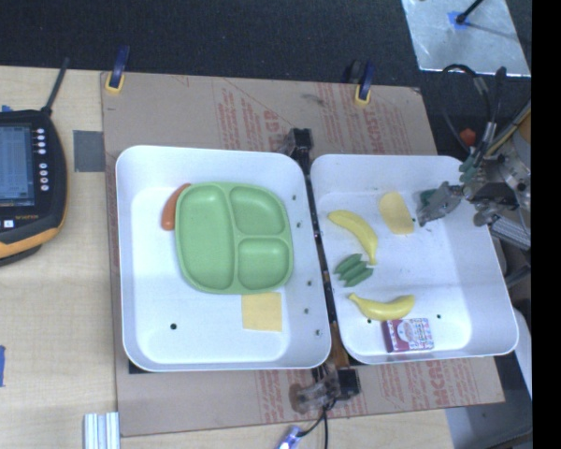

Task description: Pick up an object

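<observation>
A: Checking progress: your hand (437, 201) sits in the right bin (467, 269), just beside the yellow lemon-like piece (395, 212).
B: Holding anything?
A: Nothing between them; their spread I cannot tell. Pick not done.

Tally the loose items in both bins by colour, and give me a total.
Yellow: 4, banana, second banana, pale yellow piece, flat square slice
Green: 2, divided plate, small green pods
Orange-red: 1, sausage-like piece tucked at the plate's edge
Red and white: 1, small packet
Total: 8
</observation>
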Available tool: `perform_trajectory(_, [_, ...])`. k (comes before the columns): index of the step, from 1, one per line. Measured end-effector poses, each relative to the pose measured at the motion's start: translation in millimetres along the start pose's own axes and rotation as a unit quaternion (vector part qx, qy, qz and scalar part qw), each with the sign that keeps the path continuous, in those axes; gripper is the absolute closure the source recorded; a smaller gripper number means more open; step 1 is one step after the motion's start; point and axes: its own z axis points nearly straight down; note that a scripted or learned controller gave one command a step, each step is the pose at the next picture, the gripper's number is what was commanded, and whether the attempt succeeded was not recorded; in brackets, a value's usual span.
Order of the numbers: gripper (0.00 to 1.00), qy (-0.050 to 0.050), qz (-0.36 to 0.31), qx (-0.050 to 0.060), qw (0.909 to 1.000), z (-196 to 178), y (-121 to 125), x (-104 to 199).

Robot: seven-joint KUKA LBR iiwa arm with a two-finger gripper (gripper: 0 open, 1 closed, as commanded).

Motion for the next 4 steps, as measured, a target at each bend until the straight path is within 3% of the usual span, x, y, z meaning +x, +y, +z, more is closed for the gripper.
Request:
perform_trajectory(1, [0.00, 0.000, -0.001, 0.001, 1.0000, 86.1, 5.6, 52.6])
perform_trajectory(2, [0.00, 0.000, 0.000, 0.001, 1.0000, 179.7, 37.5, 41.9])
perform_trajectory(3, [1.00, -0.001, 0.000, 0.002, 1.0000, 168.9, 37.9, 40.7])
perform_trajectory(4, [1.00, 0.000, -0.001, -0.001, 1.0000, 67.2, 14.5, 94.5])
